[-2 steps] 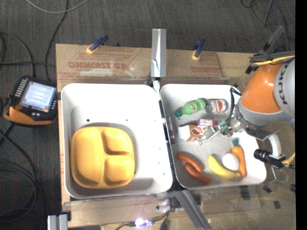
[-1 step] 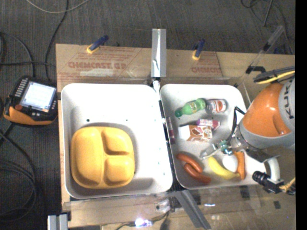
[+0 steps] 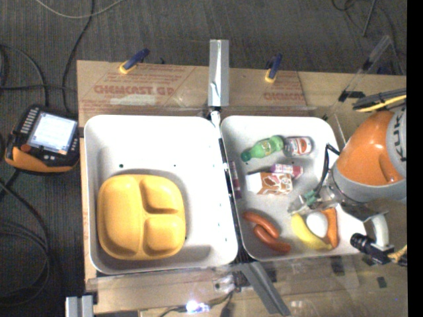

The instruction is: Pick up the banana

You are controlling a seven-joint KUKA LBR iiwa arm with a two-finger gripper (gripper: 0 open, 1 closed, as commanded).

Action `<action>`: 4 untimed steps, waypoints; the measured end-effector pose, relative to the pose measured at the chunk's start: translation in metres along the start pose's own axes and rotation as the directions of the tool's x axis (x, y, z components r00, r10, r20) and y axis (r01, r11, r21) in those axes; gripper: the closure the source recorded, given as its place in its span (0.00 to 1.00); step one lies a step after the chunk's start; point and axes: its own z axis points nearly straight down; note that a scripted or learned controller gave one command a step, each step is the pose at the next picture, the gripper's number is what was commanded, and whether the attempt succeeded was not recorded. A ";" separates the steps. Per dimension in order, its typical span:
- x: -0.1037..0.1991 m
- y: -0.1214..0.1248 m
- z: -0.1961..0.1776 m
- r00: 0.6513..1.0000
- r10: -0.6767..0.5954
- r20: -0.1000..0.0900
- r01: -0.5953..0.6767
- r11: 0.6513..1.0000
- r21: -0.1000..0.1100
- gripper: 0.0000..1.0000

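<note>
1. Leftward, one shallow white left bin (image 3: 198, 144) held a single yellow plastic divided tray (image 3: 141, 214).
2. One shallow white right bin (image 3: 232, 144) held one green bottle (image 3: 262, 148), one can (image 3: 298, 145), one snack packet (image 3: 274, 182), one red sausage (image 3: 266, 231), one yellow banana (image 3: 305, 234) near its front right corner.
3. Rightmost, the grey two-finger gripper (image 3: 309, 202) hovered above the banana; its grip could not be told.

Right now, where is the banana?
In the camera view the banana lies in the right bin, near its front right corner, between the red sausage and the orange carrot.
</note>
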 end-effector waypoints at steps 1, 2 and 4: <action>0.051 0.024 -0.077 0.989 0.151 -0.007 -0.150 0.988 0.022 1.00; 0.051 0.024 -0.077 0.989 0.151 -0.007 -0.150 0.988 0.022 0.00; 0.051 0.004 -0.052 0.982 0.186 -0.005 -0.186 0.982 0.024 0.00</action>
